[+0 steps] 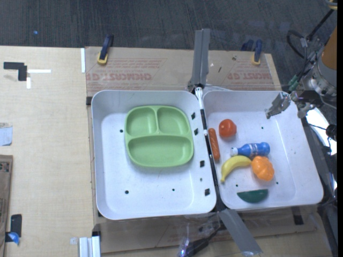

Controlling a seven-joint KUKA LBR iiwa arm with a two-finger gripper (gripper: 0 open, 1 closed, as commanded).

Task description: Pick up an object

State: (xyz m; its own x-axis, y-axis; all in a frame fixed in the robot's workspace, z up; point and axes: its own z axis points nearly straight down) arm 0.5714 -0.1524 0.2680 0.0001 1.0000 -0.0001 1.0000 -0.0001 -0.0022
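The pincer (290, 104) hangs at the two o'clock corner of the right bin (305, 159), its fingers spread apart with nothing between them. The objects lie well apart from it, toward five o'clock in that bin: a tomato (227, 128), sausage (214, 144), blue bottle (253, 149), banana (235, 166), orange fruit (262, 168) and a dark green piece (252, 196). The tomato looks the wisest target, standing clear of the cluster. Centre above it, then descend straight.

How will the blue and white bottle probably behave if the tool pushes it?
The bottle lies on its side and looks round, so it may roll. It touches the banana and the orange fruit, which could block it or move too. It looks like a light toy.
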